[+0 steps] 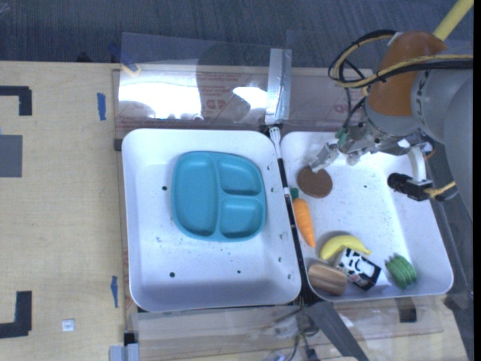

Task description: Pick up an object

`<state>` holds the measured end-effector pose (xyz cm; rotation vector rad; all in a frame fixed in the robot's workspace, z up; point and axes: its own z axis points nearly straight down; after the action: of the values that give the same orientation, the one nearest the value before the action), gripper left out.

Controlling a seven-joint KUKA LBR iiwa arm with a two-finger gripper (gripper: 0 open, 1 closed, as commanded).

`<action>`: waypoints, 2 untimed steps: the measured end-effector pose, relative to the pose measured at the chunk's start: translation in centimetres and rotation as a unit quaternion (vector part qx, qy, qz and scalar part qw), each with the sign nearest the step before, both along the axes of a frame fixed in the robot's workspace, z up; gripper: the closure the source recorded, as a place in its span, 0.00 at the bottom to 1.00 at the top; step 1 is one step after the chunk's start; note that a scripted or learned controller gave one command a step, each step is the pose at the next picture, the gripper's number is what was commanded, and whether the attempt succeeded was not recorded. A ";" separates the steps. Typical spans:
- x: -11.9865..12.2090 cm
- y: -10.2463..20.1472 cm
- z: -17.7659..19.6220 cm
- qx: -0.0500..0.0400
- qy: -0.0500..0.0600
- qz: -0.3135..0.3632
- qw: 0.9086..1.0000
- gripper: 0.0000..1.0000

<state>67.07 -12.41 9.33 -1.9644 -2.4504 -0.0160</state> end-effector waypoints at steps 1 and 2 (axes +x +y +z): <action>-5.3 2.5 0.1 -0.007 -0.008 0.158 0.987 0.00; -6.4 1.8 0.1 -0.006 -0.008 0.184 0.983 0.00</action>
<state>60.65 -10.61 9.47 -1.4888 -2.7863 -0.0163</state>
